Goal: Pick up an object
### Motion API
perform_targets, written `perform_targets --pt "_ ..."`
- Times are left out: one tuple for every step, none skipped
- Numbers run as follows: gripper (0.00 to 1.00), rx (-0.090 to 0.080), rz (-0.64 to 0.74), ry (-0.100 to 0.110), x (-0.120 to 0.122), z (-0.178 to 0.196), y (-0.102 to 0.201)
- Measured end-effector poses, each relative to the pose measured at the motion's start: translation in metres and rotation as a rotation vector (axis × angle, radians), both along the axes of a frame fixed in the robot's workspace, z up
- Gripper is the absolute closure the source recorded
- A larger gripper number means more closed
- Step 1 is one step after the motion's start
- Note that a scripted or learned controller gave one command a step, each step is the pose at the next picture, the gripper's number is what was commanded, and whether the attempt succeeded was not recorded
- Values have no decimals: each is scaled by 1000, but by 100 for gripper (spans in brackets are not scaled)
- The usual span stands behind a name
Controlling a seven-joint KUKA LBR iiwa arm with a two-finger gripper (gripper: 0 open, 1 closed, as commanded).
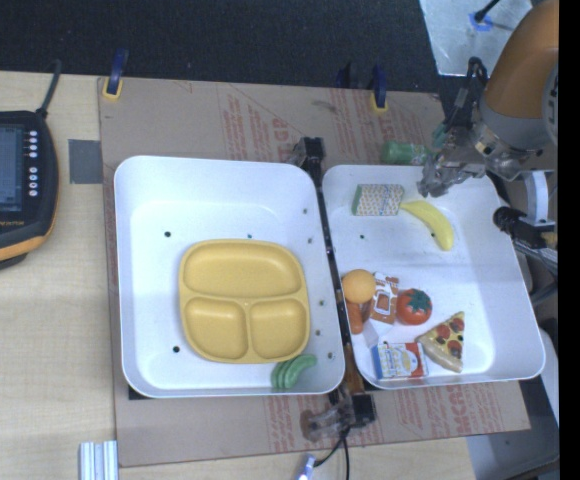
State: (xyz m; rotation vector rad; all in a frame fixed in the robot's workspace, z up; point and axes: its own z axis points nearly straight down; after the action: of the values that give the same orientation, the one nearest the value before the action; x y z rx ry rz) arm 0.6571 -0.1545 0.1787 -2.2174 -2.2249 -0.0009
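My gripper (434,182) hangs over the far part of the right bin (510,278), just above the near end of a yellow banana (432,223). Nothing shows between its fingers. A patterned sponge-like block (378,200) lies left of the banana. Nearer the front of that bin are an orange (358,286), a red-and-white packet (381,300), a tomato (414,306), a pizza slice (446,341) and a small carton (398,360). The left bin (140,268) holds a yellow divided plate (243,300) and a green pea pod (293,371).
A teach pendant (5,188) lies on the bench at the far left. A green object (403,152) sits outside the right bin's far rim. Clamps (115,73) hold the cardboard sheet under the bins.
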Motion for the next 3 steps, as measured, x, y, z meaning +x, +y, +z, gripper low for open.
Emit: perform_targets --pt "100 -2 0 6 -52 -88 -58" --pt "100 -1 2 2 -63 9 21" --pt "100 -1 1 4 -112 -88 -16"
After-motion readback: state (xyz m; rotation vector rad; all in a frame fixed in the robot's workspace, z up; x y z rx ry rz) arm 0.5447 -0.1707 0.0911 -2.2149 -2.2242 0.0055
